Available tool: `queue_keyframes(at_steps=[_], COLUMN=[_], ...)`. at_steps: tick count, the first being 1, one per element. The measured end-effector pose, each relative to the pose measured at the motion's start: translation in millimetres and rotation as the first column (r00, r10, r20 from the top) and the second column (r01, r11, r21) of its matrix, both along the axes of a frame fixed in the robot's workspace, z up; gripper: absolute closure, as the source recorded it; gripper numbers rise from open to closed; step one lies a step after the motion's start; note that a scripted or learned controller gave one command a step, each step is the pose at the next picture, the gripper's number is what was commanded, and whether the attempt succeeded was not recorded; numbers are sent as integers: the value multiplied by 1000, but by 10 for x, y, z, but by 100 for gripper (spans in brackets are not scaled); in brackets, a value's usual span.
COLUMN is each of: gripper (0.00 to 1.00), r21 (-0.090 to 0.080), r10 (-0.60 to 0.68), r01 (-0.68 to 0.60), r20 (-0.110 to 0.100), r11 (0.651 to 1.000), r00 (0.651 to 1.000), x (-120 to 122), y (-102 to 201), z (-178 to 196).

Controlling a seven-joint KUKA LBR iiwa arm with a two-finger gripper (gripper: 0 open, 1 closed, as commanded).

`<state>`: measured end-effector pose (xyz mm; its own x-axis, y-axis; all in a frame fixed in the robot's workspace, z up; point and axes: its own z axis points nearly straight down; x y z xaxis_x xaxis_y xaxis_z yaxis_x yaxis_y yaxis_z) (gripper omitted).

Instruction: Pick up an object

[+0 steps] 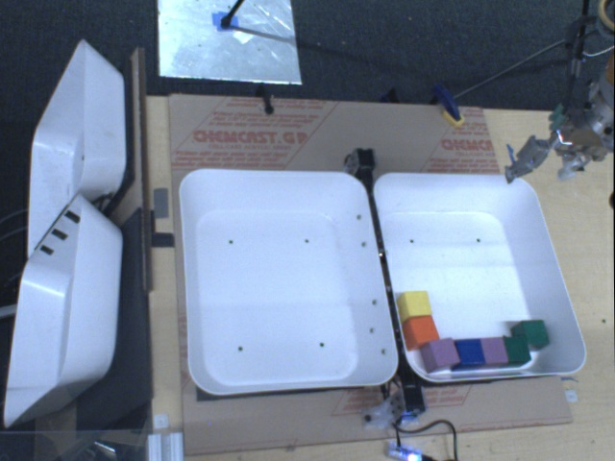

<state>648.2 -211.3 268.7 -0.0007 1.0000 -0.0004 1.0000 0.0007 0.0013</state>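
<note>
Gripper (527, 157) parked above the far right corner of the right bin (461, 229), well apart from any block; whether apart or together impossible to tell. Blocks clustered along the near wall: yellow block (414, 304), orange block (420, 331), purple (440, 353), blue (470, 352), green (529, 334). Probably light, rigid, smooth-faced. Yellow block best taken across its free flat sides.
</note>
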Motion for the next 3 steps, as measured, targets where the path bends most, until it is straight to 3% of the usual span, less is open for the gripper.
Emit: queue_keyframes(at_steps=[1, 2, 3], gripper=[0, 0, 100], r21=[2, 2, 0], r10=[1, -1, 0], r01=[-1, 1, 0], r20=[-6, -7, 1], r11=[1000, 1000, 1000], r00=[1000, 1000, 1000], x=[-30, -177, -152], y=[256, 277, 271], z=[-787, -1615, -1465])
